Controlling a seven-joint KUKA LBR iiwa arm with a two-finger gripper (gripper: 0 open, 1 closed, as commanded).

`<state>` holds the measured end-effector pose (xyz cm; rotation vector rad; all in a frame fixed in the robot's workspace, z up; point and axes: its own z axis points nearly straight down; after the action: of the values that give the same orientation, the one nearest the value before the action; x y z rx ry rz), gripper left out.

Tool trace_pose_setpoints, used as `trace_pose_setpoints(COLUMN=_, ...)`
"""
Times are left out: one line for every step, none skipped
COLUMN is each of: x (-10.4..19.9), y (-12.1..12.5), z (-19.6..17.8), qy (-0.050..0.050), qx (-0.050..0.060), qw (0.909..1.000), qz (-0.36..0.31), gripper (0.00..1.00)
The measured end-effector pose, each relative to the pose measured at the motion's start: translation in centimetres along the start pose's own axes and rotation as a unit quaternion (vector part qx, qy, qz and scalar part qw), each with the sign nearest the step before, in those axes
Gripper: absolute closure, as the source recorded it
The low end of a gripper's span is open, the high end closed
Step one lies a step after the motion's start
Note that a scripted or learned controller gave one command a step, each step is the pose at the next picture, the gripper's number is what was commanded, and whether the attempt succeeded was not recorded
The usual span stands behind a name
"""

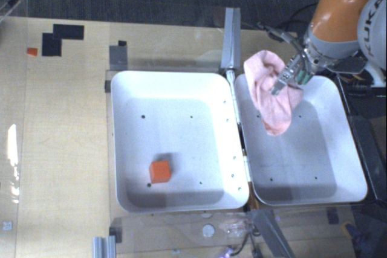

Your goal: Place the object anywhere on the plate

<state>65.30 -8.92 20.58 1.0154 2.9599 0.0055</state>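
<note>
A pink cloth [270, 99] hangs bunched over the upper left part of the right bin [311, 160], its lower end drooping toward the bin floor. My gripper [284, 83] reaches in from the upper right and is shut on the cloth's upper right side, with fabric pinched between the fingers. The grey arm with its orange band [341, 0] rises behind it at the top right.
An orange block [160, 171] lies on the floor of the left bin [181, 118], near its lower left. A grey metal post [230, 39] stands between the bins at the back. Black markers [60, 38] sit on the wooden bench at far left.
</note>
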Motion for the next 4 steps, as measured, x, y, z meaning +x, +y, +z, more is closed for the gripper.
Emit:
trace_pose_setpoints(x=-0.1, y=0.3, z=-2.1, qy=0.0, qx=0.0, qw=1.0, qz=-0.003, gripper=1.0)
trace_pose_setpoints(x=5.0, y=3.4, z=-2.8, qy=0.001, qx=-0.001, qw=0.9791, qz=-0.204, gripper=1.0)
trace_pose_setpoints(x=9.9, y=6.3, z=-3.6, qy=0.001, qx=-0.001, qw=0.9464, qz=-0.323, gripper=1.0)
trace_pose_setpoints(x=13.9, y=8.1, z=-3.6, qy=0.002, qx=-0.001, qw=0.9459, qz=-0.324, gripper=1.0)
